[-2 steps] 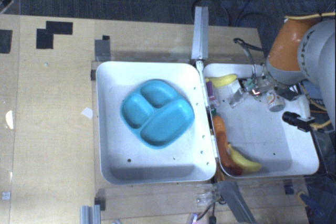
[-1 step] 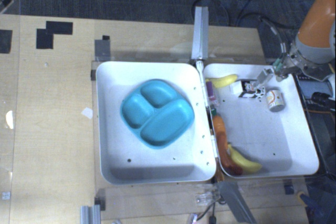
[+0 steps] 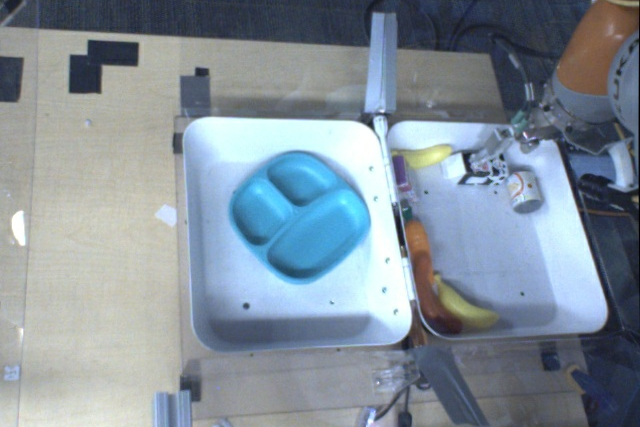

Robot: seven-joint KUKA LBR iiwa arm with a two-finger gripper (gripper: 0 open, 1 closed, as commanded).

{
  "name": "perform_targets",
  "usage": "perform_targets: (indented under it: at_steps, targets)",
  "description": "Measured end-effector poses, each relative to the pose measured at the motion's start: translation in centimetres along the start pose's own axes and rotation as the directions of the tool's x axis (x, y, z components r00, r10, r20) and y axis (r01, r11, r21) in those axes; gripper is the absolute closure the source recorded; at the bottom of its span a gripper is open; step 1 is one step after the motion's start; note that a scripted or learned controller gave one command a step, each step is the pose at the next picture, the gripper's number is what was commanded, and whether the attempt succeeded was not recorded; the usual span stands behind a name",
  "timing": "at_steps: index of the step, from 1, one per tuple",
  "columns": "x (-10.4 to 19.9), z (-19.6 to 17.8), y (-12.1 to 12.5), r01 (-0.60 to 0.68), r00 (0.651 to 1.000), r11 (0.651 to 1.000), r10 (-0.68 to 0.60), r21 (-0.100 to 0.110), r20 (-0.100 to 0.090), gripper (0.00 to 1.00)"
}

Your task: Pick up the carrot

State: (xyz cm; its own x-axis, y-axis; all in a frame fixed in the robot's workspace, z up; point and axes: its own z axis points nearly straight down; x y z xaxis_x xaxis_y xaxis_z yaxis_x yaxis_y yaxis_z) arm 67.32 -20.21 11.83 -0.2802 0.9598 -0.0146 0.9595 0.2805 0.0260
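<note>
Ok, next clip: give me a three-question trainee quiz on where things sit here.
1. True or false: the carrot lies in the left bin.
2. Which thing lies nearest the gripper? A) the blue plate B) the small can C) the banana at the right bin's near edge
3. Fill in: the carrot lies along the right bin's ____ wall, the one beside the other bin.

Key:
1. False; it lies in the right bin.
2. B.
3. Left.
</note>
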Motion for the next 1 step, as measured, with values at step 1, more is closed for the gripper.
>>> perform_targets:
  at_steps: [1]
  targets:
    - [2.81,0.84,1.04,-0.033,0.999,0.999,0.032,0.002,0.019,0.0]
